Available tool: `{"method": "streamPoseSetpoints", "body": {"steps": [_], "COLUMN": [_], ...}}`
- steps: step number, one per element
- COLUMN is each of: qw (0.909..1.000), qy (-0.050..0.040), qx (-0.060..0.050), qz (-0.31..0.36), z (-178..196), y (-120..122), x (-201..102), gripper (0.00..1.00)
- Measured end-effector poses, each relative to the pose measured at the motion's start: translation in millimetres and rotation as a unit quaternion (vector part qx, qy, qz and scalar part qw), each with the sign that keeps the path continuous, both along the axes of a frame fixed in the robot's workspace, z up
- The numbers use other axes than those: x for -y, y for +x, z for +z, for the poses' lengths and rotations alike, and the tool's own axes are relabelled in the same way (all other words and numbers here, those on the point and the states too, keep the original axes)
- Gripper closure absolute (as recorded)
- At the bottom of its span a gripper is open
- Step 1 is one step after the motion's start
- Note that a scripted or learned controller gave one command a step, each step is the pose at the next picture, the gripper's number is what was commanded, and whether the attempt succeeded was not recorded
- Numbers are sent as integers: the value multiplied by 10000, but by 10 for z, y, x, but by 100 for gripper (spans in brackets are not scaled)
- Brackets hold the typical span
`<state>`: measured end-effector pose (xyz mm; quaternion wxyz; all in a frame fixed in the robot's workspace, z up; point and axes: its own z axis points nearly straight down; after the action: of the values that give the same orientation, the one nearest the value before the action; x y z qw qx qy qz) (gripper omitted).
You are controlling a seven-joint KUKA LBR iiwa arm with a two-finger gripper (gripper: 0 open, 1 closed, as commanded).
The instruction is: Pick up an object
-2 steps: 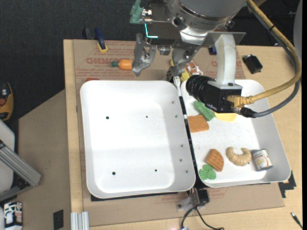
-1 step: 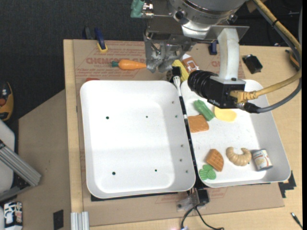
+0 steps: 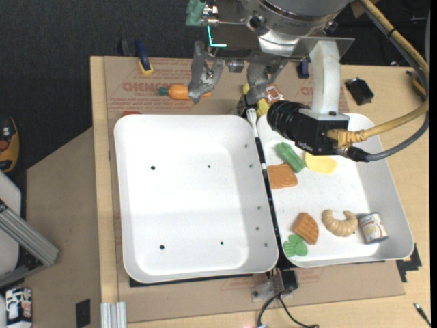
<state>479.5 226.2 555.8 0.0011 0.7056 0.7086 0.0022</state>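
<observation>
Two shallow white plastic bins sit side by side on a brown cardboard-covered bench (image 3: pixel 109 87). Beyond the left bin (image 3: pixel 184 190), at the far edge of the bench, a small blue-and-yellow clamp (image 3: pixel 143 59) stands near the printed red lettering. Just to its right, a small orange toy carrot with a green top (image 3: pixel 176 92) hangs between the two metal fingers of the end effector (image 3: pixel 199 87), which are closed on it above the bench, just past the left bin's far rim. The grey arm (image 3: pixel 293 5) fills the top of the view above it, with a black cylindrical unit (image 3: pixel 304 128) and a tan hose (image 3: pixel 396 125) reaching over the right bin (image 3: pixel 392 203). In that bin lie a green toy vegetable (image 3: pixel 292 157) beside a yellow piece (image 3: pixel 321 163), an orange-brown bread-like slab (image 3: pixel 281 177) just below them, a waffled brown toy pastry (image 3: pixel 306 227) touching a green leafy piece (image 3: pixel 295 247), a tan croissant-shaped toy (image 3: pixel 339 222), and a small silver can (image 3: pixel 372 227) at the right.
</observation>
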Motion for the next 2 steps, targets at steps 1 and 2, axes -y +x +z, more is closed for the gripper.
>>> {"method": "streamPoseSetpoints", "body": {"steps": [1, 2], "qw": [10000, 10000], "qy": [10, 6], "qx": [19, 12], "qz": [6, 4], "z": [109, 104], "y": [3, 2], "x": [-8, -8], "gripper": [100, 0]}}
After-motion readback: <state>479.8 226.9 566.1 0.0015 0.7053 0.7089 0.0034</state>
